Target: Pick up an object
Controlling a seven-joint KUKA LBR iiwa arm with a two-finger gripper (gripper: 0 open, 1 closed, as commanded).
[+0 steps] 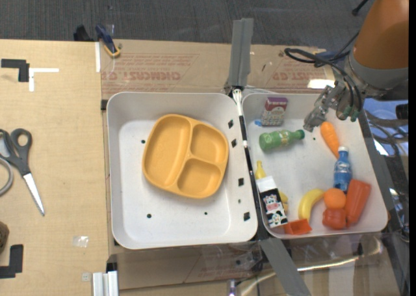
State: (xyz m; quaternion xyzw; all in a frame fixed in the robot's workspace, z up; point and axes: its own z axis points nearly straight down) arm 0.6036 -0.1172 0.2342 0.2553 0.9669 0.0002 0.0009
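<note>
My gripper (320, 114) hangs over the back of the right bin (372, 158), reaching in from the upper right under the orange band of the arm. An orange carrot (330, 137) lies just below it, and a green bottle (281, 138) lies to its left. A small purple and white carton (275, 110) stands at the back of the bin. Nearer the front are a blue water bottle (342, 170), a banana (310, 202), an orange fruit (335, 198) and a cow-patterned carton (273, 207). I see nothing in the gripper.
The left bin (123, 177) holds a yellow divided plate (185, 156). A red block (298, 226) and red-orange toys (356, 200) crowd the right bin's front corner. Scissors (23, 164) lie on the bench far left. Cables hang at the right edge.
</note>
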